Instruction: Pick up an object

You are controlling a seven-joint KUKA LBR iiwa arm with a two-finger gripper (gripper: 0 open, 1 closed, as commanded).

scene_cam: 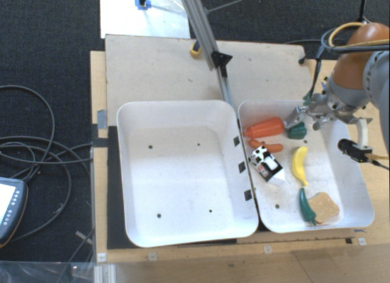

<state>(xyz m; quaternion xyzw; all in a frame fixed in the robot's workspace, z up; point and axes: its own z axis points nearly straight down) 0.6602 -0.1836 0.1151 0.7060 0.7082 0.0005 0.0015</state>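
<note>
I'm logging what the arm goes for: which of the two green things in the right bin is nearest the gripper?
The dark green lump at the bin's far end, beside the big orange carrot, right below the gripper. The other, a green pepper, lies at the near end against the bread.

Gripper (297, 117) above right bin (359, 208); banana (299, 164) beside cow toy (265, 163).

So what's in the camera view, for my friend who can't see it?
The robot arm's tool hangs over the right bin, by a dark green object. That bin also holds a big orange carrot, a banana, a black-and-white toy and bread.
</note>
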